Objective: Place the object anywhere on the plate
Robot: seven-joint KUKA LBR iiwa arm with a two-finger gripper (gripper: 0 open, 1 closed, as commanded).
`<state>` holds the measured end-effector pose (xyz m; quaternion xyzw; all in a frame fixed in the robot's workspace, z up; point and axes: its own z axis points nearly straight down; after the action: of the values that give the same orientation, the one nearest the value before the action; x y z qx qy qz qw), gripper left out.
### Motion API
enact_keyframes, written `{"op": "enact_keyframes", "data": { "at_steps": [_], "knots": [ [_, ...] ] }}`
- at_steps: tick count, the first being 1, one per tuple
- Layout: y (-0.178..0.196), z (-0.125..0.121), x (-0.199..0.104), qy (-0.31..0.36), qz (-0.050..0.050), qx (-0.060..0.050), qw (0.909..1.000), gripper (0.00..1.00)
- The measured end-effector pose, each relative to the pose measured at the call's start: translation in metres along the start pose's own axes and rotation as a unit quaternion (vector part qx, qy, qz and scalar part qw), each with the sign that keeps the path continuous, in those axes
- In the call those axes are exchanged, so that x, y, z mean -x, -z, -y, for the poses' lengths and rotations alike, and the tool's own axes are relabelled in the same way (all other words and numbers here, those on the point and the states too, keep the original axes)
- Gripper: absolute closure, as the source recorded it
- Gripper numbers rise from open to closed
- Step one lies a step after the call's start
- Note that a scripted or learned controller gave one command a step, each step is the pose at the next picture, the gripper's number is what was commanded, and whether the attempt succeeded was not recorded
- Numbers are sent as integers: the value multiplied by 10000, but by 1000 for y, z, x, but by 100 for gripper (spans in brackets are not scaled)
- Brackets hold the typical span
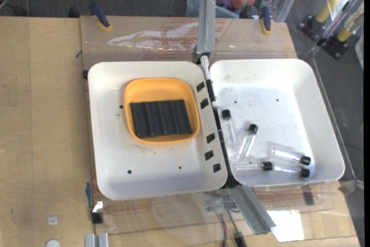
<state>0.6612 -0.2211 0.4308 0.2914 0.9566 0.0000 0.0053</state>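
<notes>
Lying in my right bin (324,124): clear vials (287,154) with black caps; orange plate (162,110); my gripper state: indeterminable.

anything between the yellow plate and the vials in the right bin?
In the camera view, only the divider where the two bins meet, with its row of black tabs, lies between the yellow plate and the vials. Otherwise bare white bin floor.
</notes>
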Motion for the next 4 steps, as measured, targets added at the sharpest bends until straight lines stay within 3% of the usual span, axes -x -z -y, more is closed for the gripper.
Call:
{"op": "enact_keyframes", "data": {
  "at_steps": [1,2,3,4],
  "knots": [
    [7,3,-5,1489,-7,6,9888,100],
    [6,-1,0,2367,2,9,9716,100],
    [6,-1,2,3560,5,13,9345,100],
    [6,-4,6,5330,8,20,8461,100]
  ]
}}
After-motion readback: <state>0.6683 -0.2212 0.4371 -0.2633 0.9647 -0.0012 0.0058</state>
